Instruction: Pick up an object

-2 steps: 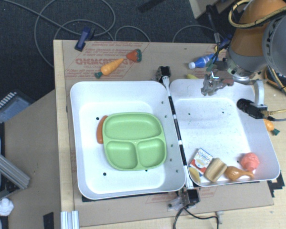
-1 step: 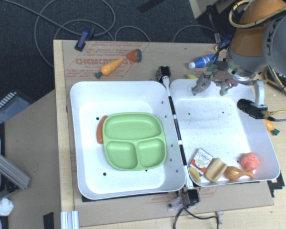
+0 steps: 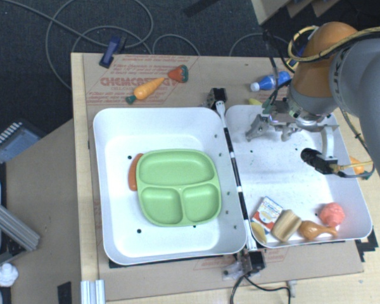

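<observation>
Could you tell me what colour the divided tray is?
The tray is light green; camera view.

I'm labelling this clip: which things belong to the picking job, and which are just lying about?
Job: tool, green plate, pink toy, small carton.
Lying about: carrot, blue bottle, blue clip.

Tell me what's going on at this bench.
The grey arm reaches in from the right, and its gripper hangs over the far end of the right bin, carrying nothing that I can see. That bin's things lie along its near edge: a small carton, a tan roll and a pink toy. The left bin holds a green divided plate. A toy carrot lies on the bench outside the bins.
</observation>
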Robot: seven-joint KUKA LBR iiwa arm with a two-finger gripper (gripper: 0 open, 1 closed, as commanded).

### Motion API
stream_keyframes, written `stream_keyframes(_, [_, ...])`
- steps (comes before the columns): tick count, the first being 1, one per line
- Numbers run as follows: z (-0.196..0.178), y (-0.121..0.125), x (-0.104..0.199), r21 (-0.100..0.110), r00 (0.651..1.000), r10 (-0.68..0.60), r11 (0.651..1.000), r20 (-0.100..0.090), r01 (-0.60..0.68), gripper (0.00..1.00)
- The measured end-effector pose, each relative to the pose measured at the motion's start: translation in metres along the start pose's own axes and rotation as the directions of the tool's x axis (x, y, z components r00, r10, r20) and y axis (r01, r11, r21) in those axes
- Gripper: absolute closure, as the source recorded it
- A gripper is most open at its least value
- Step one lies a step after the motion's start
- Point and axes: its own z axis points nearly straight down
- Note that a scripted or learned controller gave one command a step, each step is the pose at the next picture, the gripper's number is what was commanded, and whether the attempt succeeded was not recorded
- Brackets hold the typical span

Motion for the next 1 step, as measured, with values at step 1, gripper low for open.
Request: stream_keyframes(1, [0.0232, 0.0215, 0.007, -0.007, 1.0, -0.001, 1.0, 0.001, 0.001, 0.0])
